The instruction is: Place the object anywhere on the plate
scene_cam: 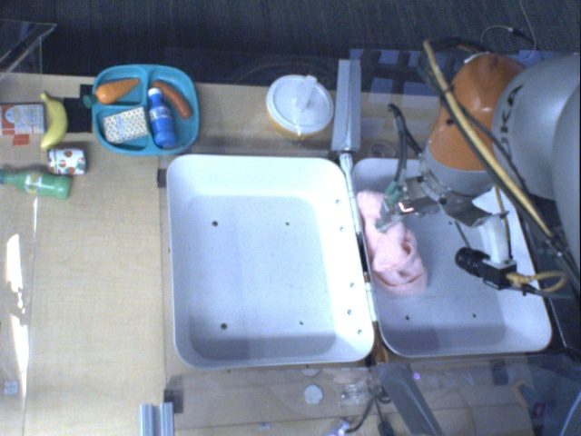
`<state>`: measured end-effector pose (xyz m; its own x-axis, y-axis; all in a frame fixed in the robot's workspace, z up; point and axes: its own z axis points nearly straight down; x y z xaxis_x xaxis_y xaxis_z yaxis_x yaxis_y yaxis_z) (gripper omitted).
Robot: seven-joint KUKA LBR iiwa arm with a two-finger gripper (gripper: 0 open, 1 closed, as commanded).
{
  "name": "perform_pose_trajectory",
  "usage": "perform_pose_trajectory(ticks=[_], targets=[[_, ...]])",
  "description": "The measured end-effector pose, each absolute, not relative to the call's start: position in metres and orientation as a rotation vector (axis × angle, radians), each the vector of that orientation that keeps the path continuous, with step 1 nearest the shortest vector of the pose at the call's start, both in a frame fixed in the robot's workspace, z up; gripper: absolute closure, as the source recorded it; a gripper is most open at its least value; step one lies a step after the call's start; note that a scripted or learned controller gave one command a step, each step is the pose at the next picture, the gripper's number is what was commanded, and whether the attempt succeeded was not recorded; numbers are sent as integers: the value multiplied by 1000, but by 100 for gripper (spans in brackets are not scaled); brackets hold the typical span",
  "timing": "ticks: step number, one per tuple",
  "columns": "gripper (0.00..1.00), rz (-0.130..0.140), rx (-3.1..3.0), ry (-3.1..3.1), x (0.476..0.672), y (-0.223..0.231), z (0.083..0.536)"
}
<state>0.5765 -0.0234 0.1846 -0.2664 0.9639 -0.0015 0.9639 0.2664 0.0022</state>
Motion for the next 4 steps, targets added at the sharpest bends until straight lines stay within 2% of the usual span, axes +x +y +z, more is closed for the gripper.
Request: perform_pose_trajectory(ticks=[1, 2, 3, 4], targets=[[100, 3, 1892, 2505, 578, -22, 225], [100, 3, 1352, 2832, 592, 27, 235], [100, 5, 758, 3042, 616, 75, 237], [100, 5, 135, 3131, 624, 127, 232]])
